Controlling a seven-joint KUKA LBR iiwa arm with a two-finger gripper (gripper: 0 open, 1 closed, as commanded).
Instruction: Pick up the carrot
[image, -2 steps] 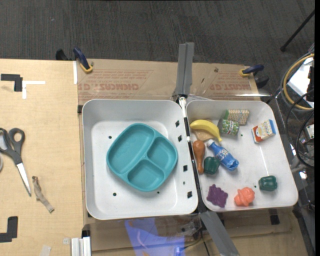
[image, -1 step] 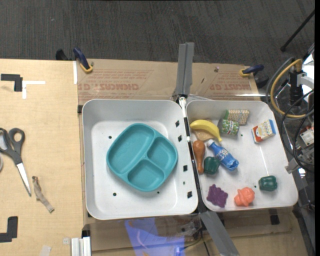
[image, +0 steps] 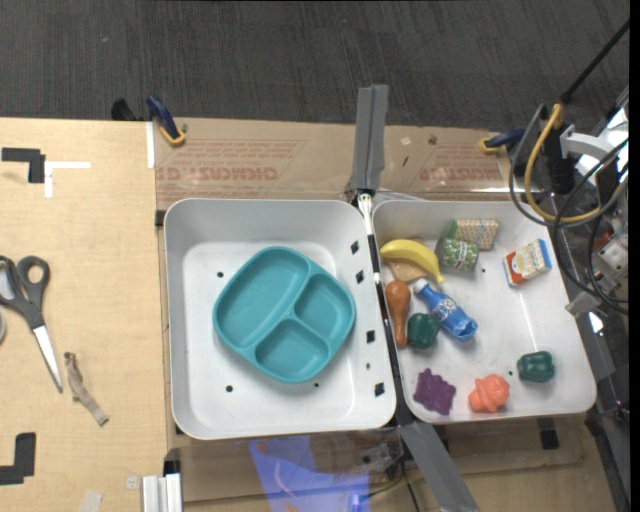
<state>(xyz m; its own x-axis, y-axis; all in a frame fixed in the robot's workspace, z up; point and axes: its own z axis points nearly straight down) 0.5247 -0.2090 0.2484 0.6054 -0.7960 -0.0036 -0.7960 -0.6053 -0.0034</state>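
The carrot (image: 399, 313) is a slim orange piece with a brownish top. It lies lengthwise along the left wall of the right bin (image: 500, 410), just below the banana (image: 412, 255). A dark green toy (image: 422, 331) touches its right side, and a blue bottle (image: 446, 311) lies beside that. Part of the arm, with its cables (image: 585, 190), stands at the right edge, apart from the carrot.
The right bin also holds a purple grape bunch (image: 434, 391), an orange lumpy toy (image: 488, 394), a green pepper (image: 536, 367), a small can (image: 460, 254), a snack box (image: 477, 232) and a red-and-white carton (image: 527, 262). A teal divided plate (image: 285, 314) lies in the left bin (image: 190, 300). Scissors (image: 30, 310) lie on the bench at far left.
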